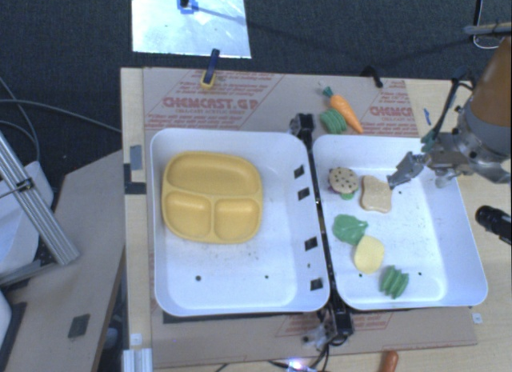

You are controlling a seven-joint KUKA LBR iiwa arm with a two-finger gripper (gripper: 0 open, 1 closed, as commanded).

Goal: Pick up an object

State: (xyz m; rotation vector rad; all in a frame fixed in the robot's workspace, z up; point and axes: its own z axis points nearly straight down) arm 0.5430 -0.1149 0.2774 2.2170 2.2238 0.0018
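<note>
On the cardboard-topped bench, your gripper (404, 170) hovers over the right bin (460, 238), right of centre; I cannot tell how it is set. The bread slice (375, 194) lies just lower left, long axis near vertical; the cookie (344, 181) sits beyond.

A robotics lab: beside the cardboard-covered table (264, 94) lie loose cables (48, 114) on dark carpet, an aluminium frame (36, 210) stands left of it, and toy food (346, 180) fills a white bin (448, 282).
</note>
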